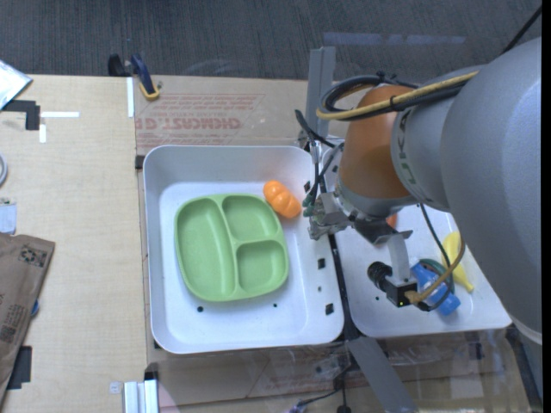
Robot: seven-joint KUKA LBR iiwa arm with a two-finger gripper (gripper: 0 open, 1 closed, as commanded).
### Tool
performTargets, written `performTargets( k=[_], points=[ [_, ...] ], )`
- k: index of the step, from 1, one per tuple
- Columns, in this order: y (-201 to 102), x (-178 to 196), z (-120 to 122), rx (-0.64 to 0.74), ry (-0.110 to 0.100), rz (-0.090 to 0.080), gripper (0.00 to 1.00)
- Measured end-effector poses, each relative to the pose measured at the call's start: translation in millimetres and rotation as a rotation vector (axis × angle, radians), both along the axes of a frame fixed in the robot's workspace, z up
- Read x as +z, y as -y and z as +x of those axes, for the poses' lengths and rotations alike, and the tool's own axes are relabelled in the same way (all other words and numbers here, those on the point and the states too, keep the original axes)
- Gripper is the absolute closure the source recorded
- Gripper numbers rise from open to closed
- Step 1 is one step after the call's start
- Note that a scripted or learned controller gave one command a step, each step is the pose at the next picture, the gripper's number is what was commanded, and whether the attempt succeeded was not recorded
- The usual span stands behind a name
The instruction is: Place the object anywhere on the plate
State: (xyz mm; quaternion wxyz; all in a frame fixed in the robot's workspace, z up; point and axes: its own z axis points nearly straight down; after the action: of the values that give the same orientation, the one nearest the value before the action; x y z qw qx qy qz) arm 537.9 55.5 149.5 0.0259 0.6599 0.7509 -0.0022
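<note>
Two white bins (160,256) on pale bench (77,196); plate (207,239) in one — carpet (224,15) beyond.

Reaches in from right with grey arm (491,136), bends down at orange-banded wrist (368,149), hangs gripper (320,217) low, pointing down, near middle of view

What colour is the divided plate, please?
The plate is light green, clearest in the camera view.

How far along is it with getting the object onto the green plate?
Nothing looks done yet: the orange object lies on the bin floor beside the green plate, at its far right corner, not on it. The pincer hangs just right of it, with no visible hold. Picking up and placing remain.
</note>
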Motion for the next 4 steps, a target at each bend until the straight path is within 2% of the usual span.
performTargets(
  k=[4],
  points=[
    [2.0,-0.4,0.0,0.089,-0.005,-0.005,1.00]
  ],
)
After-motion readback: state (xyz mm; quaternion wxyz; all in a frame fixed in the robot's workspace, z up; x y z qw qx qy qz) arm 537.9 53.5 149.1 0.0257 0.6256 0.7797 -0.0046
